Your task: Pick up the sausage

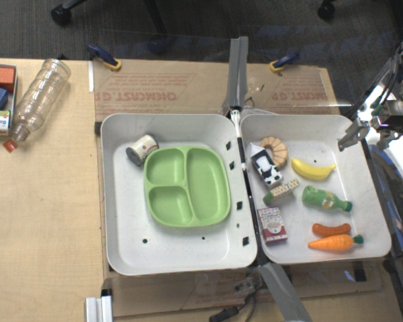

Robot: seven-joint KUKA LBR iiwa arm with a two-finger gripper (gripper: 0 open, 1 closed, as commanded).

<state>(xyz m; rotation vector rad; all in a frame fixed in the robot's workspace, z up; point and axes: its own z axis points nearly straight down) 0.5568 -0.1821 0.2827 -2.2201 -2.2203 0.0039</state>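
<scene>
In right bin, sausage (331, 229) lengthwise left-right.

**Lighting: even, soft, a bit grainy**

We get bright, diffuse overhead light. Both white bins (114, 200) run near blown-out, with mild glare on the green tray (188, 186) and the clear bottle (40, 96). Shadows are short and soft. We see the floor (188, 12) up top go dim. Focus is slightly soft throughout, with the gripper (363, 123) region smeared.

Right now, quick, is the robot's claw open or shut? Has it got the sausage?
Gripper: over the right bin's far right edge; whether it is open or closed cannot be told.
Sausage: not held, lying in the right bin beside the carrot.
</scene>
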